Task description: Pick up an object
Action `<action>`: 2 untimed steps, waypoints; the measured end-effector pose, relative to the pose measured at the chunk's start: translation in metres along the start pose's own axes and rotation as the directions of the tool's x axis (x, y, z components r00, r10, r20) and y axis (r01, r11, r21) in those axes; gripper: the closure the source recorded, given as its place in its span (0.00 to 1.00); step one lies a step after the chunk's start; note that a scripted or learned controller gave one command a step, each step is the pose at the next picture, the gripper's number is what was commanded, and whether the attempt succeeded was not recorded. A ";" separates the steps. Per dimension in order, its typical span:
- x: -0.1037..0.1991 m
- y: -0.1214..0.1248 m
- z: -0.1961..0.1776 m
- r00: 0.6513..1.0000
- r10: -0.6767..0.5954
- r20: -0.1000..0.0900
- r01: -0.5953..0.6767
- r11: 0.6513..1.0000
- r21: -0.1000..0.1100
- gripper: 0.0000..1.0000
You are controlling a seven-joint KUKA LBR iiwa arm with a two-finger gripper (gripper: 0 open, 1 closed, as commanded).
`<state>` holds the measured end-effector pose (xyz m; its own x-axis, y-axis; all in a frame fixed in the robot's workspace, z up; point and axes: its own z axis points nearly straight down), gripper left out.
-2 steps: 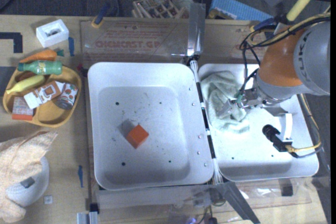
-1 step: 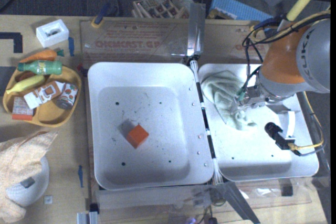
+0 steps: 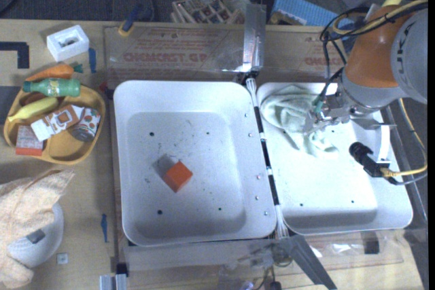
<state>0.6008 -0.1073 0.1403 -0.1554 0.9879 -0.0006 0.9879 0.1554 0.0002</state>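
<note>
An orange block [image 3: 179,176] with a grey side lies in the left bin [image 3: 136,112], a little left of its middle. In the right bin [image 3: 340,204], a crumpled pale green cloth [image 3: 289,113] fills the far left corner. My gripper [image 3: 321,120] hangs low over the right edge of that cloth. A pale lump of the same cloth [image 3: 321,142] sits right beneath it. The arm's orange band [image 3: 372,58] and grey wrist reach in from the right and hide the far right part of this bin.
A black plug on a yellow cable [image 3: 367,159] hangs over the right bin's right side. Left of the bins stands a yellow bowl [image 3: 64,149] of toy food, with a white box [image 3: 68,42] behind it and a beige cloth [image 3: 30,200] in front.
</note>
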 end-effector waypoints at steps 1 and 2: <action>0.000 0.000 0.000 1.000 0.000 0.000 0.000 1.000 -0.001 0.00; -0.018 -0.072 0.051 0.992 -0.124 0.003 0.124 0.992 -0.009 0.00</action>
<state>0.5323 -0.1358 0.0890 -0.2764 0.9610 -0.0034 0.9610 0.2764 0.0087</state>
